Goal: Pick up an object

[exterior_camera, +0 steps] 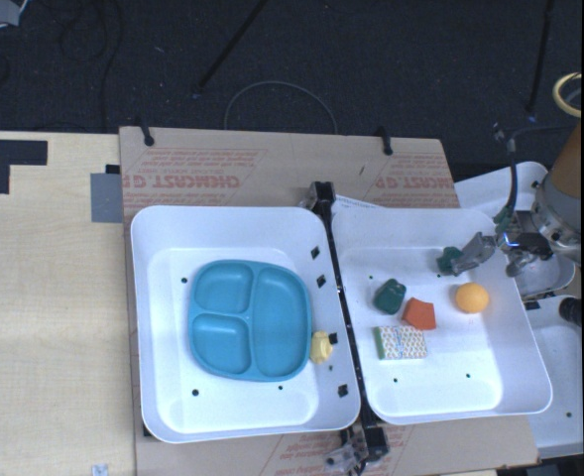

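Reaching in from three o'clock, the pincer (452, 260) hovers over the right bin (529, 385); how wide it stands I cannot tell, nor anything held. Nearest lies the orange ball (471, 297) at its five o'clock, apart from it.

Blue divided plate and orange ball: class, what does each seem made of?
Blue divided plate: probably moulded plastic, judging by its uniform colour, soft sheen and rounded compartments. Orange ball: matte and evenly coloured, possibly foam or plastic; the view cannot settle which.
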